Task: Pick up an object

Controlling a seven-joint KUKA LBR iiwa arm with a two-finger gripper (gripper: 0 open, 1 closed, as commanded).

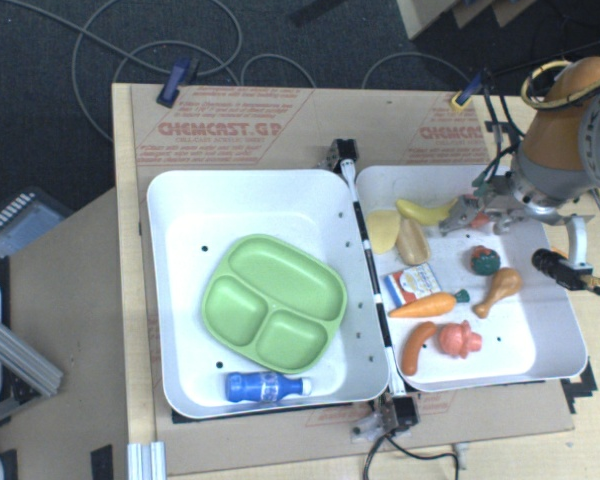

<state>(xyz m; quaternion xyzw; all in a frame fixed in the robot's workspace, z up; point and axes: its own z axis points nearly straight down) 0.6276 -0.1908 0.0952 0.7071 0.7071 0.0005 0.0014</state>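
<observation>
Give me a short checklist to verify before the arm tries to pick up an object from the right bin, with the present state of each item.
1. Gripper is over the right bin: ok, near its top edge.
2. Finger opening: cannot tell.
3. Nothing held between the fingers: cannot tell.
4. A target lies close: ok, the banana is just beside the gripper.
5. Target has free room: not ok, the banana touches neighbouring toy food.
6. Easier targets exist: ok, the drumstick and the tomato lie apart from others.
</observation>
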